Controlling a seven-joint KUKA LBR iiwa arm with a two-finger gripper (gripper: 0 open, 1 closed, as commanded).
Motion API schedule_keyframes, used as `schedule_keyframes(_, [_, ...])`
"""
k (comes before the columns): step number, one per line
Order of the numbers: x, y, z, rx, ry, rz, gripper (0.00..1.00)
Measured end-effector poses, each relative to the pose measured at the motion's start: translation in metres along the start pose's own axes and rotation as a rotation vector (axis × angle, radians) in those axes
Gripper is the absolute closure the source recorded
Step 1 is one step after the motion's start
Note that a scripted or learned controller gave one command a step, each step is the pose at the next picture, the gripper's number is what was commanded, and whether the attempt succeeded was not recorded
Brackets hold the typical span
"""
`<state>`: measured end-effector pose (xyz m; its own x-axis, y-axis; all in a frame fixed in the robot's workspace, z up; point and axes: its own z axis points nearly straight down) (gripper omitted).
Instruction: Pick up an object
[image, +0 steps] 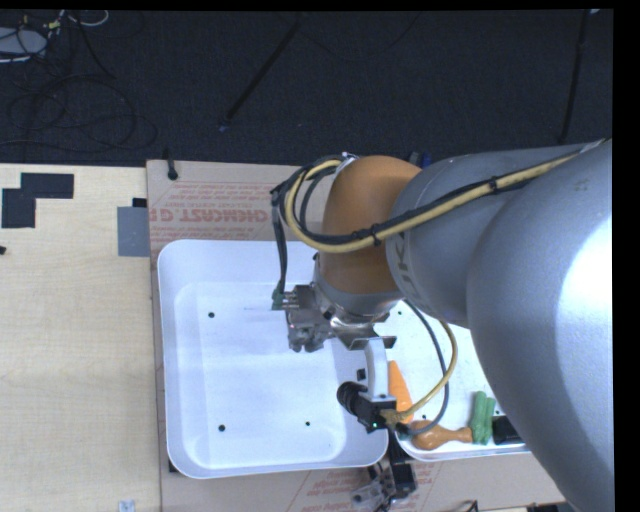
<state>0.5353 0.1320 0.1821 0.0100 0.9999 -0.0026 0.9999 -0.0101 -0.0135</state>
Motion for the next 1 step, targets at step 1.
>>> schedule_keyframes(1, [0.0, 0.0, 0.0004, 0.0, 0.0, 0.002, 0.0])
